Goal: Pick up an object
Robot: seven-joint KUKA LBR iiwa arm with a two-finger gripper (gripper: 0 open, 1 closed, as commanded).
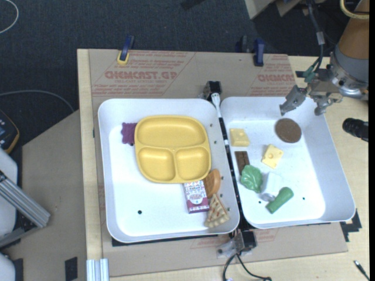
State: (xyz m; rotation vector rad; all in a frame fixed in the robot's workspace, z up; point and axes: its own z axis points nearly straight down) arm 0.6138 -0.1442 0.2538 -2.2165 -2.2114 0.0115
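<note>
My gripper [306, 105] hangs over the far edge of the right bin [328, 174], fingers spread open with nothing between them. Just below it lies a brown round cookie [288, 130]. Further toward the front of that bin are a pale yellow cheese block [239, 137], a holed yellow cheese wedge [272, 156], a dark brown chocolate bar [241, 160], a green leafy piece [252, 178] and a green cucumber-like piece [280, 199].
The left bin [117, 204] holds a yellow divided plate [173, 148], a purple item [128, 133] behind it, a red carton [196, 196], an orange sausage-like piece [212, 181] and a waffle cone [217, 212]. Clamps [123, 56] sit at the board's far edge.
</note>
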